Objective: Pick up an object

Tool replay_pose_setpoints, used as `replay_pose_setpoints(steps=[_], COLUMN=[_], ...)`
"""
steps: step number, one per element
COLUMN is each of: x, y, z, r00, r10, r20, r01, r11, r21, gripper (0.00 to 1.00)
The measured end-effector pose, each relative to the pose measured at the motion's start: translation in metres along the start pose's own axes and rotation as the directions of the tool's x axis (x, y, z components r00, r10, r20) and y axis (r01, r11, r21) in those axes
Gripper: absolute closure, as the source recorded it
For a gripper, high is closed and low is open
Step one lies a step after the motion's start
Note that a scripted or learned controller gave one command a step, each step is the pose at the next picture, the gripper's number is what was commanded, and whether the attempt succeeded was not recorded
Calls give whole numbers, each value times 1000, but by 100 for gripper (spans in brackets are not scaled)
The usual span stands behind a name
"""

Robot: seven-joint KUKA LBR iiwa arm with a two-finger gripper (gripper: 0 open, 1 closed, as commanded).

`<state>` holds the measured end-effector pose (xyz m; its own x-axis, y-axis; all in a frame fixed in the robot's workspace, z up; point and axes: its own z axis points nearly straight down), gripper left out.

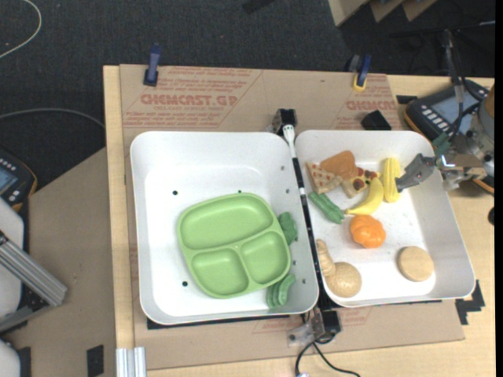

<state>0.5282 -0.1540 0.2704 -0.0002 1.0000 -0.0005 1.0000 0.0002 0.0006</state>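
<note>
Crowding banana (371,199): corn (390,179), orange (367,232).

Red "CHEMCAST" print on brown protective sheet (196,93) behind bins; repeated partly at right; smaller lines unreadable.

Single fixed camera above the bench (236,93), angled downward, taking in both white bins (157,210), moderately distant
</note>
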Motion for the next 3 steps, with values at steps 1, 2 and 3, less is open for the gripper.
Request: replay_pose_setpoints(steps=[1,2,3], x=[59,28,62], y=[-52,-52,-49], z=[31,166,186], r00=[1000,1000,1000], r10=[-4,4,-1], r20=[-5,-3,-1], r01=[4,-4,1], r11=[1000,1000,1000], r21=[9,13,3], gripper=[0,0,0])
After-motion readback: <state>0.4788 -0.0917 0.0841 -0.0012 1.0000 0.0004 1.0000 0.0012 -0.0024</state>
